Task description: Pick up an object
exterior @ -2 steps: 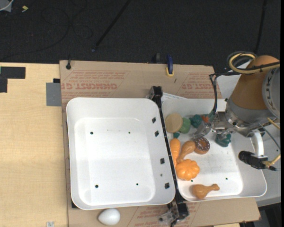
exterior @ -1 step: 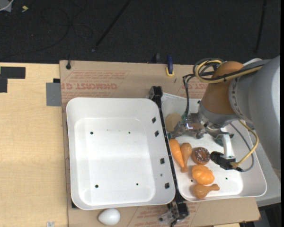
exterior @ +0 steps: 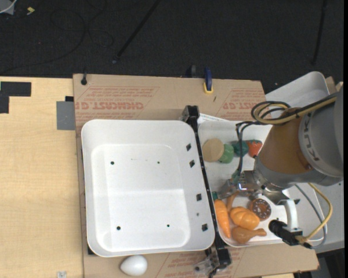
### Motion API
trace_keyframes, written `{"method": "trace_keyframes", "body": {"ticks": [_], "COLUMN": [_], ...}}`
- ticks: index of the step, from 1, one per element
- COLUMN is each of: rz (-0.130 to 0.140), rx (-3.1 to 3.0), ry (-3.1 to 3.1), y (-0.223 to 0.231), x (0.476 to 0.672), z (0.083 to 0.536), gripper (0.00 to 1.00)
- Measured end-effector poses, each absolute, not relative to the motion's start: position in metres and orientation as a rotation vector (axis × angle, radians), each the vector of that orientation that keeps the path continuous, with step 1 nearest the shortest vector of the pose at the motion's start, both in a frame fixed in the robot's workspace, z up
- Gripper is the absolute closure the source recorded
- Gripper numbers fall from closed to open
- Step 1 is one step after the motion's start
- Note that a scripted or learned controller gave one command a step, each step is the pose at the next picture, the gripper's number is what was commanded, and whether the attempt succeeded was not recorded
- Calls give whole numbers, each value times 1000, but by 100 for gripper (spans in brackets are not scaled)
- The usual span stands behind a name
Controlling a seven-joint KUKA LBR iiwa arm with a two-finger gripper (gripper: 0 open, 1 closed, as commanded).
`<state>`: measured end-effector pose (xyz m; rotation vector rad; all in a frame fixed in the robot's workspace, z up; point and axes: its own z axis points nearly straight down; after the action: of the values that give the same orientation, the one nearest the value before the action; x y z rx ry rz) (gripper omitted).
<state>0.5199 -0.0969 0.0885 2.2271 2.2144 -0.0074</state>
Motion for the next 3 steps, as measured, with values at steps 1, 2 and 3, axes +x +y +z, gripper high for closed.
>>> {"method": "trace_keyframes", "body": {"ticks": [1,2,3], "rz": [-5,-1,10], "rx": [2234,2220,2210], "ry": [2213,2224,2213], "y": [-96,-85,-143], "x": [522,562,608], "z": [98,87,296], "gripper": [100,100,100]}}
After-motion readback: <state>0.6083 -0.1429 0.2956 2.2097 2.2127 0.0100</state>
